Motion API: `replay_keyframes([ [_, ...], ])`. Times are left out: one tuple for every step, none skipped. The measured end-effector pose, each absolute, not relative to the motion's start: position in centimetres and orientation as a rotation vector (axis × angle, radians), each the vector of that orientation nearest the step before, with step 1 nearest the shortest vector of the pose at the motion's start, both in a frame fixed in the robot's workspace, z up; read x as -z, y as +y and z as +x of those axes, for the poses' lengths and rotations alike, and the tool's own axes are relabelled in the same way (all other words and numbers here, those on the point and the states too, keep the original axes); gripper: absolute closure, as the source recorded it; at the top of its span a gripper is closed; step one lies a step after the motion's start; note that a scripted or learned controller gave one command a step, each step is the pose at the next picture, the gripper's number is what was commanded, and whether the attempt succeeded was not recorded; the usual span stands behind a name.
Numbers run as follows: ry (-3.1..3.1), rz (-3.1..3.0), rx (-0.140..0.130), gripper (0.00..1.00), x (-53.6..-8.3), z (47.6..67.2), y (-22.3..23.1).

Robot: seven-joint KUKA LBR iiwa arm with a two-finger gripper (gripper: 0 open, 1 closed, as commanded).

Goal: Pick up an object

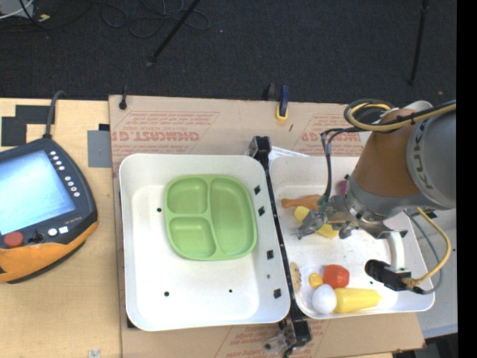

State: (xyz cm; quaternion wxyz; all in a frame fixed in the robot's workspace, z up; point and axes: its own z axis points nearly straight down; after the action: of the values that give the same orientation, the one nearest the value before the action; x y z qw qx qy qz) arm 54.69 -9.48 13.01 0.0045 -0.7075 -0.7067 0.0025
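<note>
My gripper [326,226] is low in the right bin [417,300], near its middle, and open. A small yellow piece [326,232] lies on the bin floor between its fingers. Just left of it are another yellow piece [301,213] and an orange carrot-shaped thing [299,201]. Near the bin's front edge sit a red tomato [336,275], a white egg [323,298], a yellow oblong toy [356,299] and a tiny yellow bit [315,280]. A brown round thing [296,276] leans at the left wall.
The left bin [141,289] holds a green divided plate [209,217]. A black divider [270,222] runs between the bins. A tablet-like pendant [41,203] rests on the bench at far left. The arm's orange band [384,159] hangs over the right bin's back.
</note>
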Motion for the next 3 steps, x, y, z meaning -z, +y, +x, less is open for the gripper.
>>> replay_keyframes([
  [-2.219, -2.217, -0.004, 0.0, -8.5, 54.6, -9.2],
  [-2.208, -2.226, -0.005, 1.0, -9.7, 54.6, -9.5],
  [-2.222, -2.223, 0.003, 1.0, -15.8, 55.3, -9.2],
])
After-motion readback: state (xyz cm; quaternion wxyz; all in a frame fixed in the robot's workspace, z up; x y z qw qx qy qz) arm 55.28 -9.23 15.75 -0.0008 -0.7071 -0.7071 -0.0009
